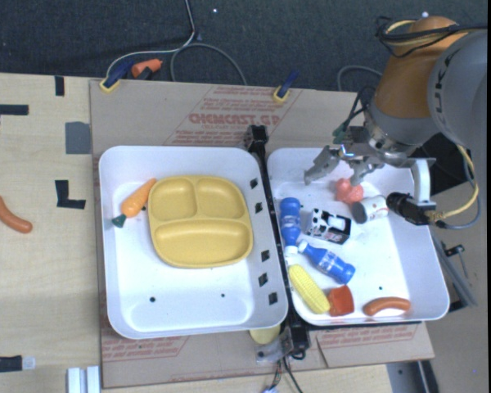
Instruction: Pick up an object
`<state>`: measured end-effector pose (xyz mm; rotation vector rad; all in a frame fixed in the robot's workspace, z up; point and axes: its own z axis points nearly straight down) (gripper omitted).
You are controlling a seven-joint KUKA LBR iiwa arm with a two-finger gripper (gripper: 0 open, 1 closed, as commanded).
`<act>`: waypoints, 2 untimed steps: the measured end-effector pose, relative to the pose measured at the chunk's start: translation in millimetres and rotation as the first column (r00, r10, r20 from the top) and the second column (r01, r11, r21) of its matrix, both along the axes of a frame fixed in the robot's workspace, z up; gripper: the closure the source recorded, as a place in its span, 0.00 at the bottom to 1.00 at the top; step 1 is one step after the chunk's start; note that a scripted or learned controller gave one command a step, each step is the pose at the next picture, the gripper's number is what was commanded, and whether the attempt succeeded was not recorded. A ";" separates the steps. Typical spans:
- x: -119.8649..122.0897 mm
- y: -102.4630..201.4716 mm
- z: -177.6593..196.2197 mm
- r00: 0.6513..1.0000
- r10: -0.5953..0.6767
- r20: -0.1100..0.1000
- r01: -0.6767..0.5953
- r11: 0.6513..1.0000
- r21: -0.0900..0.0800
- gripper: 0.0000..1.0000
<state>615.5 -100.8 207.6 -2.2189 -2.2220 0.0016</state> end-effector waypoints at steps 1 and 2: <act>35.6 -116.5 27.9 1.000 -0.008 0.006 0.008 1.000 -0.007 0.00; 31.3 -61.0 -126.4 1.000 0.003 -0.001 -0.003 1.000 -0.001 0.00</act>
